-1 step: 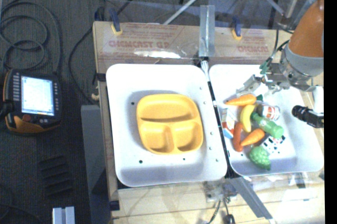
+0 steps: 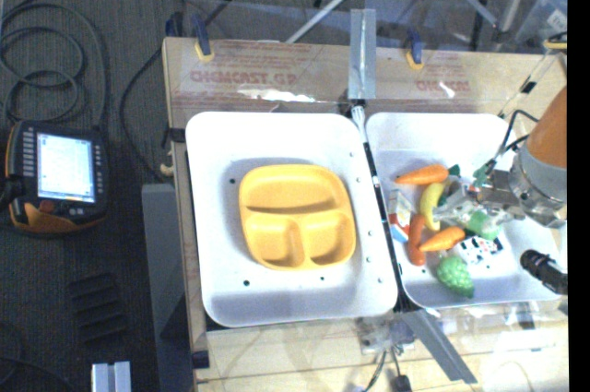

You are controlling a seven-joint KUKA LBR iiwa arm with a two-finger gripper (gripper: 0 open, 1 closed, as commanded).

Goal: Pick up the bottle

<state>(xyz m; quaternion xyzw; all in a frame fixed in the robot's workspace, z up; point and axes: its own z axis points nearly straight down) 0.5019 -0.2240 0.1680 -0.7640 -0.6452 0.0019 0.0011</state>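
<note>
The right bin [image 2: 433, 130] holds a heap of toy food. In the heap are two orange carrots [image 2: 422, 174] [image 2: 441, 239], a yellow banana [image 2: 430, 199], a bumpy green piece [image 2: 454, 273] and a pale green piece [image 2: 481, 222]. A small white item with black marks [image 2: 479, 249], possibly the bottle, lies at the heap's right side; I cannot make out its shape. My gripper [image 2: 466, 198] reaches in from the right and hangs low over the middle of the heap, just above the white item. Its fingertips blend into the toys.
The left bin [image 2: 212, 196] holds a yellow divided plate [image 2: 297, 215]. A metal divider bar [image 2: 361, 58] runs between the bins at the back. The arm's orange band [image 2: 553, 132] and grey wrist [image 2: 539, 183] cover the right bin's right edge. A black part [image 2: 542, 268] sticks out near the front right.
</note>
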